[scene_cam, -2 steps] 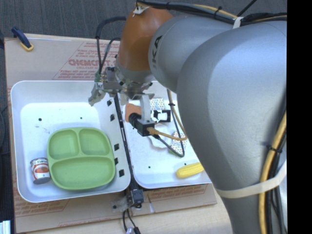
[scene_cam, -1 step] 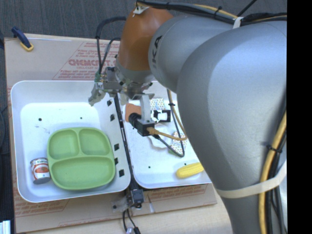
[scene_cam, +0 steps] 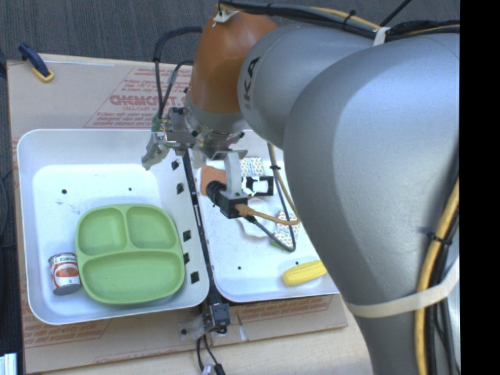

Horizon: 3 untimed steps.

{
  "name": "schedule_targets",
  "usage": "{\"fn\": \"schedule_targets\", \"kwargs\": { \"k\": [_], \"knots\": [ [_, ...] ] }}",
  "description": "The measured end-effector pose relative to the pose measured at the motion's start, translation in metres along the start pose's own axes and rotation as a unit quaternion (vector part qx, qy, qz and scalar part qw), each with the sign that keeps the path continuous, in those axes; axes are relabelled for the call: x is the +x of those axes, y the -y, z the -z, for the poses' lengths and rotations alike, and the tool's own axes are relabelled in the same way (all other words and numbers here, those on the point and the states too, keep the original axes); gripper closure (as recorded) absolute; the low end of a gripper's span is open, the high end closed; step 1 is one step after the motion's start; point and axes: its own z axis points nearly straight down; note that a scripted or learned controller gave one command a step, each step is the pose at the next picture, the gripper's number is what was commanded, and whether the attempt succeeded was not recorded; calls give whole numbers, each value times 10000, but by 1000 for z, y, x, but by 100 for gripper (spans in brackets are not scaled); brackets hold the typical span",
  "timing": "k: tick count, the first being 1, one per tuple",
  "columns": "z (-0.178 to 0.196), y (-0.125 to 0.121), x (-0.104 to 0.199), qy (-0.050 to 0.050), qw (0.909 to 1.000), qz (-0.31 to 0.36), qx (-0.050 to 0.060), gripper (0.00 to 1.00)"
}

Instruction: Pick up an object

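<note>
My gripper hangs over the far end of the ridge where the two white bins meet, above the back right corner of the left bin. Nothing shows in its grasp. In the left bin a green divided plate lies near the front, with a small can at its left edge. The right bin holds a yellow corn-like piece at the front, an orange object close under the wrist, a patterned packet and a thin dark-rimmed utensil. The arm hides much of the right bin.
Printed cardboard lies under and behind both bins. A blue clamp sits at the far left corner of the bench. The back half of the left bin is bare white floor.
</note>
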Motion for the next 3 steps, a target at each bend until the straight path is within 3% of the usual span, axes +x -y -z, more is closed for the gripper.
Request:
{"fn": "schedule_targets", "kwargs": {
  "k": [3],
  "knots": [
    [0, 0, 0, 0, 10000, 0, 0, 0]
  ]
}}
